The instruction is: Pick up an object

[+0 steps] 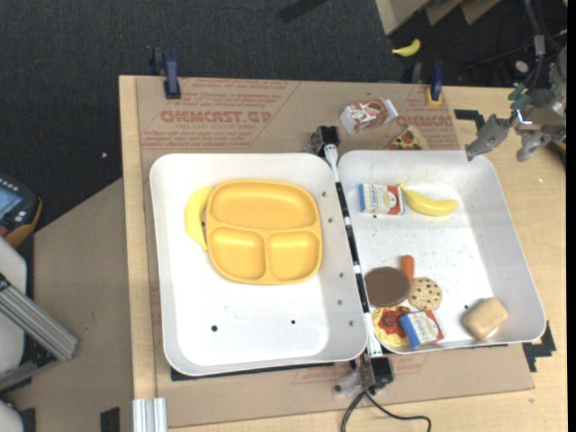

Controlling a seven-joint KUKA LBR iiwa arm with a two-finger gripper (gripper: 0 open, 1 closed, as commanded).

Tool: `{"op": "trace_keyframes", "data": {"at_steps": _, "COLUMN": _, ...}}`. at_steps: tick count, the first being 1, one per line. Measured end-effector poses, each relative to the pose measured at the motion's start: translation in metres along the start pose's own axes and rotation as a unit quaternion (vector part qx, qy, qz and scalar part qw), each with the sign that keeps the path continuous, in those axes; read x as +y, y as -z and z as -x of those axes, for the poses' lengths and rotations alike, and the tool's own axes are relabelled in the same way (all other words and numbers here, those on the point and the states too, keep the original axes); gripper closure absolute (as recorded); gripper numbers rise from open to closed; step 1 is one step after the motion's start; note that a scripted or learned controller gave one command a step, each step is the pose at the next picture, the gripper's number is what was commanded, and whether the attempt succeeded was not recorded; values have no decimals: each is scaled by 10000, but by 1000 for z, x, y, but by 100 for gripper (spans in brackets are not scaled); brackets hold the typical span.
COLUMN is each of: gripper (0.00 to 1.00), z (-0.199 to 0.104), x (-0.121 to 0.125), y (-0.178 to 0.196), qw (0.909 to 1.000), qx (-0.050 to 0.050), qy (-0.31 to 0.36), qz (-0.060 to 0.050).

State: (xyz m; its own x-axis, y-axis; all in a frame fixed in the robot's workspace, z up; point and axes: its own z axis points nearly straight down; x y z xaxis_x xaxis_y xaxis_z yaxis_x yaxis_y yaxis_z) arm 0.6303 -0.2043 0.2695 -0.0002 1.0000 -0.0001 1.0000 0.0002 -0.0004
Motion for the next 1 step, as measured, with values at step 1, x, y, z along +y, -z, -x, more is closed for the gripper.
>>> {"op": "trace_keyframes", "data": {"at_steps": 1, "gripper": 0, "z": -48, "x": 4, "y": -152, "qw": 10000, "qx": 27, "qy": 22, "qz": -60}}
